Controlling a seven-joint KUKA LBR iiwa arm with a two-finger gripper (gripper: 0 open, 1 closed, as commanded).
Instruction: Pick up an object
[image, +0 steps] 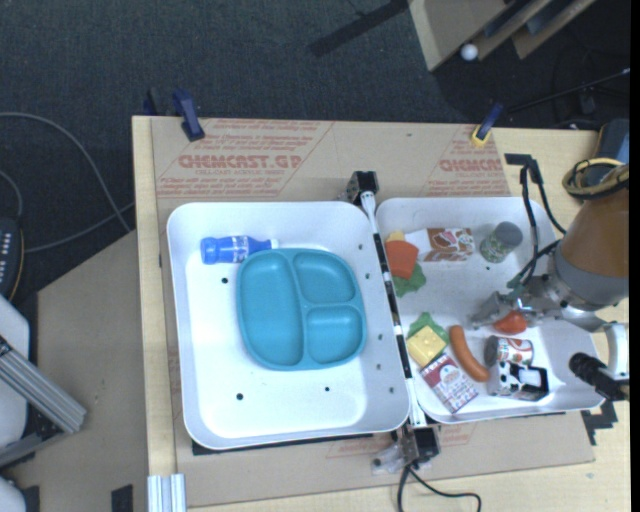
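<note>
Dark carpet is surrounding the table (300, 150), where the gripper (505, 308) is hovering in the right bin (440, 210), its jaws' spread impossible to tell, just above a small red toy (511, 323), likely light, rigid and slippery, best pinched across its middle.

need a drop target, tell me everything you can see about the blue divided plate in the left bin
The blue divided plate looks like smooth turquoise plastic, rounded at the corners, with raised ridges splitting it into three compartments: one long one on the view's left and two smaller on its right. It lies flat, slightly rotated, near the middle of the left bin. The blue bottle lies at its upper left edge, apparently touching.
</note>
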